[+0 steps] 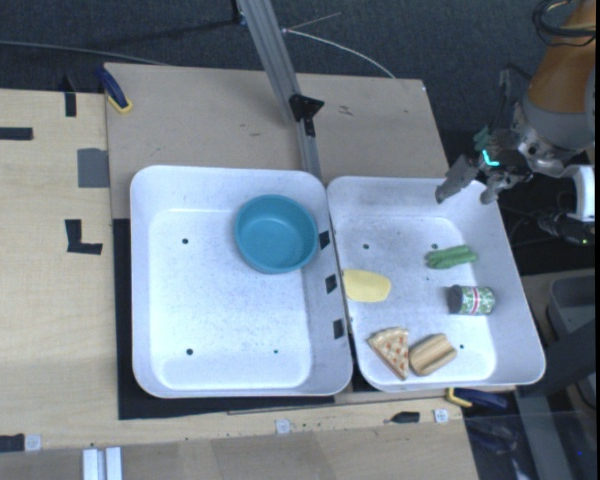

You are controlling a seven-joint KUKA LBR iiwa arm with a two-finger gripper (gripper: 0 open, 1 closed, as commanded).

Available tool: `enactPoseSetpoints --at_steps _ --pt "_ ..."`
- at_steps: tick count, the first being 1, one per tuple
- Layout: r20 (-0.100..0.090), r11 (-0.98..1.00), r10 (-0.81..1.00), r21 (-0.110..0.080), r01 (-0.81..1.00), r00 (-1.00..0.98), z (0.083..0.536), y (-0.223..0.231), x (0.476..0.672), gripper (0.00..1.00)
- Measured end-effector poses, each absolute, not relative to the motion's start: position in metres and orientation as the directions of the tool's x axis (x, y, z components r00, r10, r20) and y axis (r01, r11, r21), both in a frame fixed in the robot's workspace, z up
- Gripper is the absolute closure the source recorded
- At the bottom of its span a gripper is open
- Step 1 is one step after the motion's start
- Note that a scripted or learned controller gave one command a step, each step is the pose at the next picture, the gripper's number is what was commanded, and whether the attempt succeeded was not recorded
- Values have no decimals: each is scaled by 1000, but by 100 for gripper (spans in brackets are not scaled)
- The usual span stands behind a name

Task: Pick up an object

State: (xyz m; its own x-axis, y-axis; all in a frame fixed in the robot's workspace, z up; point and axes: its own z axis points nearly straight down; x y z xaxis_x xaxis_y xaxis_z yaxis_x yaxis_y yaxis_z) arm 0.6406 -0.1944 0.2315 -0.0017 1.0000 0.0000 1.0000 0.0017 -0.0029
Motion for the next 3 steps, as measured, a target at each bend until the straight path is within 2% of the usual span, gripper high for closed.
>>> enactPoseSetpoints --at_steps 1,3 --pt "0 2 1000 -1 1000 -2 232 -194 641 0" --pt "0 1 1000 -7 1000 -1 111 -207 632 0"
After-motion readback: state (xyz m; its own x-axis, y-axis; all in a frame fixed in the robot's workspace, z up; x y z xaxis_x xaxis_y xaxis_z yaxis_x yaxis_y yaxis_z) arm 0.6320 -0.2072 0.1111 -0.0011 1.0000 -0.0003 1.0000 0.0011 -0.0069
